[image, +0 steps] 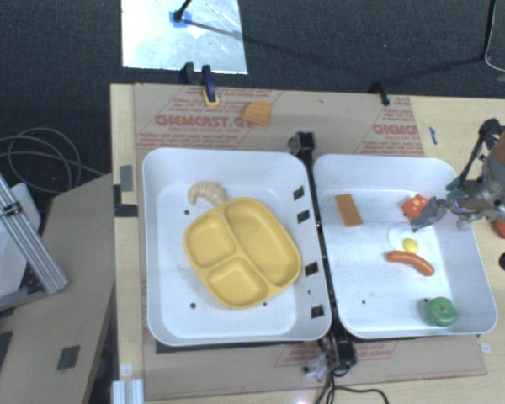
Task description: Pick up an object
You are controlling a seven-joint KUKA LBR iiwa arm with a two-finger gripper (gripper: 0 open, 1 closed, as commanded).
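Gripper (pixel 431 213) low over right bin (pixel 463 322), finger state cannot be told. Red object (pixel 414 204) just left of it; sausage (pixel 410 263) nearer, long axis left-right.

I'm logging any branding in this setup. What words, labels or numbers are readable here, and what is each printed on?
"CHEMCAST G..." in red, on the brown board behind the left bin; the end is cut off by a tan block.
Same red print on the board behind the right bin, too faint to read with certainty.
Red print along the board's front edge, too small to read.
No text on the yellow divided plate or the food items.
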